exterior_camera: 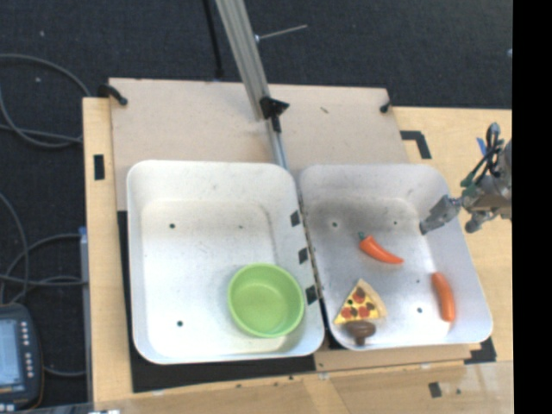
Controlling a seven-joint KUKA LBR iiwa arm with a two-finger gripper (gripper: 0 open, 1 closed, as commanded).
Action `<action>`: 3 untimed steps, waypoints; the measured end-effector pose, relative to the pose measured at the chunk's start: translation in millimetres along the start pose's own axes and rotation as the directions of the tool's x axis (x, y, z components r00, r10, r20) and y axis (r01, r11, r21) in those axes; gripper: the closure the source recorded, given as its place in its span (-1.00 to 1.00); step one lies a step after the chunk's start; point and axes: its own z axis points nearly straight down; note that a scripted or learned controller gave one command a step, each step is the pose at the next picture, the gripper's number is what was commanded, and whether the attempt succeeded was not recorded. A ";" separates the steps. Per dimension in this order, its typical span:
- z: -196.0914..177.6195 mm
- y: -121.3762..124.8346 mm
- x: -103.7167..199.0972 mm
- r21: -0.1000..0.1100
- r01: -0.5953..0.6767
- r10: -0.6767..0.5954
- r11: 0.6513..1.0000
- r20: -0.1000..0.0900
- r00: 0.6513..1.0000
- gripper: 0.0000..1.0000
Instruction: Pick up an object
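Progress: no object is lifted yet; every item lies on a bin floor. Judged as the approach stage, with descent, grasp and lift all left to do.

Gripper (455, 217): at the right edge of the frame, over the upper right rim of the right bin (345, 184). It touches none of the items.

Jaws: two dark prongs show, one pointing left into the bin and one lower right of it, with a gap between them. They read as released, and nothing sits in the gap.

Carrot (380, 249): centre of the right bin, lying slantwise, green tip to the upper left. Nearest item to the gripper, lower left of it, clearly apart.

Sausage (443, 296): orange-red, near the right wall of the same bin, below the gripper.

Pizza slice (360, 305): near the bottom rim of the right bin, well apart from the gripper.

Bowl (266, 299): green, upright, lower right corner of the left bin (172, 197).

Worktop (190, 115): tan board under both bins.

Next (judgement): carrot or sausage looks the handiest target.
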 end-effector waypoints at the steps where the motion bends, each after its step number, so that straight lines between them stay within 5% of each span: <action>1: 0.0 0.1 0.2 0.000 0.000 0.000 1.000 0.000 1.000 -1.00; 3: 105.8 -0.7 -2.5 0.005 -0.005 0.005 1.000 0.002 1.000 -1.00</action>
